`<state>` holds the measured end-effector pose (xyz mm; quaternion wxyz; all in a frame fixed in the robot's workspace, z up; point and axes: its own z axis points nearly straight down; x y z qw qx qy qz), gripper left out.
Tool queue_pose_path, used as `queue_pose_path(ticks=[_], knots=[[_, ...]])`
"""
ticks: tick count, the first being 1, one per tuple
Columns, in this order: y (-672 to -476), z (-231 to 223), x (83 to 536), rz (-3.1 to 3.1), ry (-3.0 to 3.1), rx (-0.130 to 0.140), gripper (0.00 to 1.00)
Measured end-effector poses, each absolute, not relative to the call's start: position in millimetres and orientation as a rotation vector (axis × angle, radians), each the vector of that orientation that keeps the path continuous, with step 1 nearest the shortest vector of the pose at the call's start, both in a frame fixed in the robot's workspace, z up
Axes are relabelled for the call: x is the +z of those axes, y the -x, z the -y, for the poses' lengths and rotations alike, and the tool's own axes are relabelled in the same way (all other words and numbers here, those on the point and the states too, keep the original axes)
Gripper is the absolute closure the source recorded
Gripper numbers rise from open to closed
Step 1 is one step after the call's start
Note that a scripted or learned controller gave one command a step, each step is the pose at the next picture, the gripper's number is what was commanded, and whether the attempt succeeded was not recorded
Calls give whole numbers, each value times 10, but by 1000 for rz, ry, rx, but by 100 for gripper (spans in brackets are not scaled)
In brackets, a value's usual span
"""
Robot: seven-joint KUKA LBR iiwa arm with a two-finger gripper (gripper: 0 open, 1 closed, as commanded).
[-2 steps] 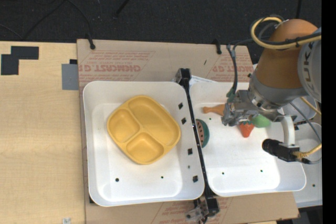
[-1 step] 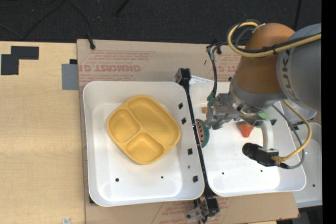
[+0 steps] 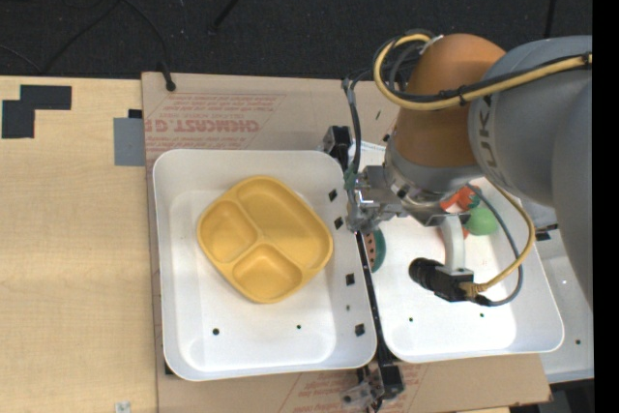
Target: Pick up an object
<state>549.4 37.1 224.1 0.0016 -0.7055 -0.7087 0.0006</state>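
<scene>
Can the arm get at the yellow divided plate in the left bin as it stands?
Probably yes. The plate lies alone and uncovered in the left bin; nothing sits on or over it. The arm hangs above the right bin, so it must cross the divider.

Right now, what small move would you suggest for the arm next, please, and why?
Probably lower the wrist straight into the right bin. It hangs over that bin's upper left, where a green object and an orange one peek out beside it, while the yellow tray lies in the left bin.
</scene>
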Motion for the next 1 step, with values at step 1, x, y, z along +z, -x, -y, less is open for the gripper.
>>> queue_pose_path(ticks=[1], knots=[[-5330, -898, 2320, 2225, 2212, 3, 100]])
